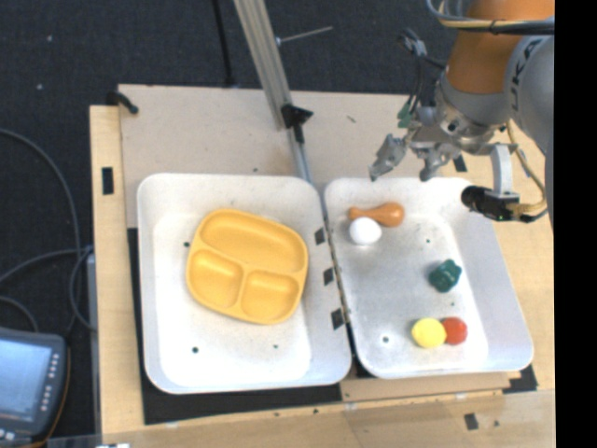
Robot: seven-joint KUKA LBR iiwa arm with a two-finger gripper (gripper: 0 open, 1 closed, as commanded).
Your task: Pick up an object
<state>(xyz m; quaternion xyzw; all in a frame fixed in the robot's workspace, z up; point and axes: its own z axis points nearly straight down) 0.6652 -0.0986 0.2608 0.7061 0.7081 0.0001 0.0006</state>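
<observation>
Approach step: gripper (pixel 409 166) open, empty, hovering above right bin's (pixel 485 343) far edge. Next: descend onto orange drumstick (pixel 378 215) just below.

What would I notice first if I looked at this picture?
Probably the big yellow divided plate, lying alone in the left bin. Next, the grey and orange robot arm reaching in at the upper right, its gripper open and hanging over the far edge of the right bin. That bin holds small toys: a drumstick touching a white ball, a green piece, and a yellow ball against a red one.
</observation>
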